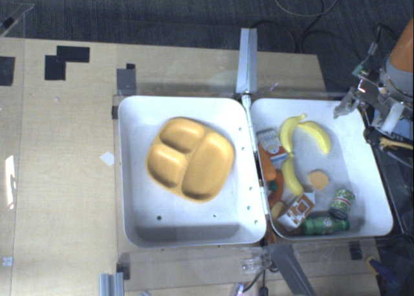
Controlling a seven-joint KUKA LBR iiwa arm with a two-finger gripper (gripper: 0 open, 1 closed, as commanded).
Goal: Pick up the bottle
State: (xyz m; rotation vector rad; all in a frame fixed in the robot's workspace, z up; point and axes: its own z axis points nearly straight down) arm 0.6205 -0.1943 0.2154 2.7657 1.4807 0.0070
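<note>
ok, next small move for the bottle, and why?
Probably carry the tool toward the near right corner of the right bin. The green bottle lies on its side there, beside a small can, while the tool sits at the bin's far edge.

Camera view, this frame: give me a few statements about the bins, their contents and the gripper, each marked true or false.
1. The green bottle lies on its side near the front edge of the right bin. True.
2. The yellow sectioned tray sits in the right bin. False: it sits in the left bin.
3. The gripper is over the far right corner of the right bin, apart from the bottle. True.
4. The bananas lie in the left bin. False: they lie in the right bin.
5. A small green can stands just behind the bottle. True.
6. The bottle is between the gripper's fingers. False: it lies in the bin, away from the gripper.
</note>
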